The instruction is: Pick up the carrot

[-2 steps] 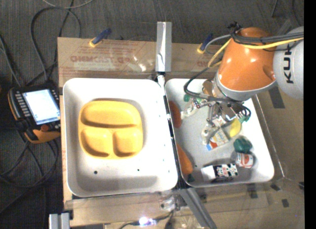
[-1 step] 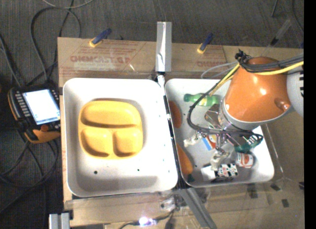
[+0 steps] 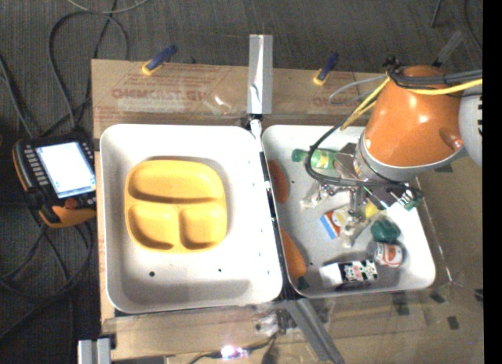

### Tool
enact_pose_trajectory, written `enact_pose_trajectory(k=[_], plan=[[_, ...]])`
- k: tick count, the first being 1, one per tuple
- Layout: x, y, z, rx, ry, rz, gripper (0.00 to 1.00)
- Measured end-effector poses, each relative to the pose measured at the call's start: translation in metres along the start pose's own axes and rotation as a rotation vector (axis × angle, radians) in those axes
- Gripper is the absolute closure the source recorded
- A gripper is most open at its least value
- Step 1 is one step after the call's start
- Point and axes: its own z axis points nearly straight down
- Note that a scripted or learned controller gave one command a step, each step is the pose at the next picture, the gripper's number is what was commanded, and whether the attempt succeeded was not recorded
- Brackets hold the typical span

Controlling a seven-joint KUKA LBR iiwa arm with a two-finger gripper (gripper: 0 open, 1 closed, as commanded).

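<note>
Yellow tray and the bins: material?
Yellow tray: looks like moulded plastic, matte with soft sheen, rounded compartments. Left bin and right bin: probably thin formed white plastic, smooth, slightly glossy, rolled rims. Can't confirm from the view.

The arm is pale grey, nearly white where light strikes its rounded link. Above the wrist sits a wide orange band, smooth and dome-shaped, with a grey ring under it. Yellow and black cables run along the band's top and loop down its side, joined by a green one. Below hangs the gripper, thin bare-metal parts with small dark fittings.
</note>
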Motion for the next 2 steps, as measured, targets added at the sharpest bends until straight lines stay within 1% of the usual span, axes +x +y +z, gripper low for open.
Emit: enact_pose_trajectory(k=[1, 2], plan=[[-0.022, -0.1, -0.02, 0.001, -0.005, -0.188, 0.0], [-0.02, -0.072, 0.079, 0.015, -0.007, -0.573, 0.0]])
